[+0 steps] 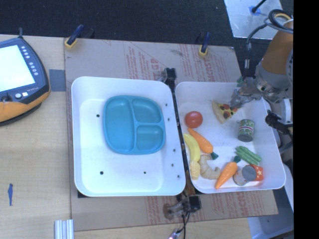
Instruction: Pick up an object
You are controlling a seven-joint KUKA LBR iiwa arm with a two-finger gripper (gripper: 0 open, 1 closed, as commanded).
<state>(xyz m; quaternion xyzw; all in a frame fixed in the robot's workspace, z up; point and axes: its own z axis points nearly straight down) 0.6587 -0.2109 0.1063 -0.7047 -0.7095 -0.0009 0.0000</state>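
The right bin point(199, 94) holds toy foods. A pizza slice point(222, 111) lies near its back, with a red tomato point(194, 119) to its left and a small upright can point(245, 130) to its right. My gripper point(236, 100) hangs low over the back right of this bin, right at the pizza slice's upper right edge. Nearer the front lie a carrot point(201, 141), a banana point(192, 147), a corn cob point(194, 170), a second carrot point(227, 174), green beans point(248, 155) and a tipped can point(245, 175).
The left bin point(89, 148) holds a blue divided plate point(134, 124). A tablet-like pendant point(17, 78) rests on the bench at far left. Clamps point(75, 36) grip the cardboard at the back. The arm's grey wrist point(271, 76) stands over the right bin's rim.
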